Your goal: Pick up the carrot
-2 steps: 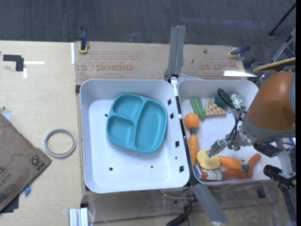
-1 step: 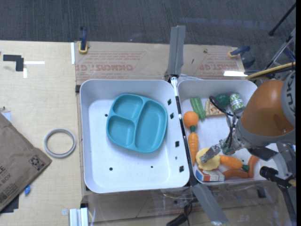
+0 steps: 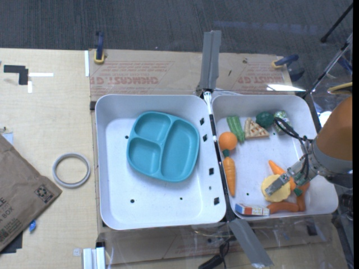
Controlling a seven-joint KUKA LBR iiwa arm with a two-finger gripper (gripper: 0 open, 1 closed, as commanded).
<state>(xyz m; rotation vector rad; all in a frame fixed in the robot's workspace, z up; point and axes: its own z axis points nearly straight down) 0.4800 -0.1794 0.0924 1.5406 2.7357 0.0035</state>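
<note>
A carrot (image 3: 229, 175) with a small green top lies lengthwise along the left wall of the right bin (image 3: 255, 102), just below an orange (image 3: 227, 141). My gripper (image 3: 276, 188) is low in the bin's front right part, over a yellow item (image 3: 282, 190), about a hand's width right of that carrot. Two more orange, carrot-like pieces are close to the gripper: one (image 3: 275, 166) just above it and one (image 3: 284, 207) along the front wall. The gripper's tip is partly hidden by its own body.
The right bin also holds a green cucumber (image 3: 236, 129), a triangular sandwich slice (image 3: 256, 130), a broccoli (image 3: 265, 118) and a small white box (image 3: 252, 209). A teal divided plate (image 3: 163, 146) lies in the left bin (image 3: 112, 167). A tape ring (image 3: 71, 169) sits on the bench.
</note>
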